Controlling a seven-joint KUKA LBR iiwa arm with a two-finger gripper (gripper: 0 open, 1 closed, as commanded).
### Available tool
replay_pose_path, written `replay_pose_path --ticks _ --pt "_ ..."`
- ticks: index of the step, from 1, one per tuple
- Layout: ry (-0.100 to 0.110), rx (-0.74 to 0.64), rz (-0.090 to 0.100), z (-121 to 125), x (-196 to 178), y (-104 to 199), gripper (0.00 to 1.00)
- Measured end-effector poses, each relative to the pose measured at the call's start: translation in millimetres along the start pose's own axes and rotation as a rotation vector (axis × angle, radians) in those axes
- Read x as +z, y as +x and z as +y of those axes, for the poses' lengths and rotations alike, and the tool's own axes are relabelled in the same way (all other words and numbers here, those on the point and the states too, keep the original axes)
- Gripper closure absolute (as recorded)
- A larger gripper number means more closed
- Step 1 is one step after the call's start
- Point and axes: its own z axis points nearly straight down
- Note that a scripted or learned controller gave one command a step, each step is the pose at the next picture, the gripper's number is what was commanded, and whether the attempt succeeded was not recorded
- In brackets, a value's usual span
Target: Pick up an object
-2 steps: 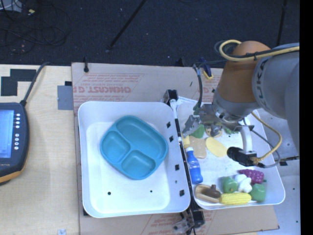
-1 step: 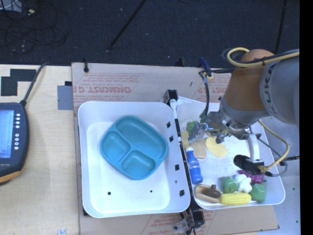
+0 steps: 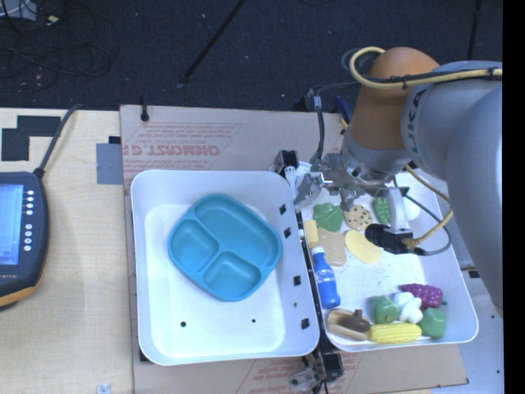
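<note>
My gripper (image 3: 351, 194) hangs low over the back of the right bin (image 3: 459, 302), under the grey wrist and orange band. Just below it lie a green toy (image 3: 328, 217), a speckled round cookie (image 3: 357, 216) and a green pickle-like piece (image 3: 382, 210). A pale yellow chip (image 3: 362, 246) and a tan piece (image 3: 335, 249) sit a little nearer the front. A blue bottle (image 3: 325, 279) lies along the bin's left wall. I see nothing lifted off the bin floor.
At the bin's front are purple grapes (image 3: 422, 294), a corn cob (image 3: 395, 332), green toys (image 3: 384, 309) and a brown piece (image 3: 349, 325). The left bin (image 3: 156, 318) holds a blue divided plate (image 3: 224, 246). A control pendant (image 3: 16, 228) lies at far left.
</note>
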Motion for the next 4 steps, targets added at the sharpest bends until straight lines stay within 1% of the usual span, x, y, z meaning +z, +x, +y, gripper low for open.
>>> replay_pose_path --ticks 1,2,3,4 --pt "0.002 0.006 -0.002 -2 0 -56 0.0" --pt "-0.001 0.003 0.001 -2 55 -58 0.0" --pt "-0.002 0.004 0.003 -24 98 -66 0.0" --pt "-0.003 0.001 0.001 18 98 -58 0.0"
